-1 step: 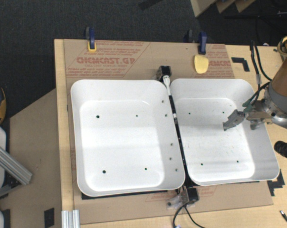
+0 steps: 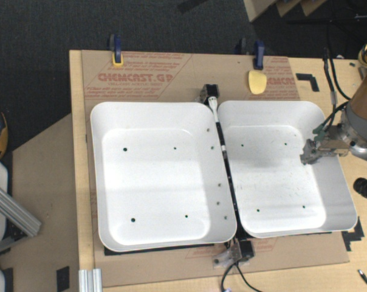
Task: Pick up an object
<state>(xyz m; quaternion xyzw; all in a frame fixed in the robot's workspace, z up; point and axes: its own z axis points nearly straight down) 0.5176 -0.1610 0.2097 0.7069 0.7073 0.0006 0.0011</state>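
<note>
My gripper (image 2: 309, 153) hangs low over the right-hand part of the right white bin (image 2: 271, 184), near that bin's right wall. It is small and seen from the side, with the grey wrist behind it reaching in from the right edge. I see nothing held at its tip. A small pale yellow object (image 2: 257, 82) lies on the brown board behind the right bin, outside both bins and well away from the gripper.
The left white bin (image 2: 153, 181) sits beside the right one, with a black strip (image 2: 223, 157) between them. Blue clamps (image 2: 116, 44) (image 2: 259, 52) hold the board's far edge. Cables run at the far right and near the front edge.
</note>
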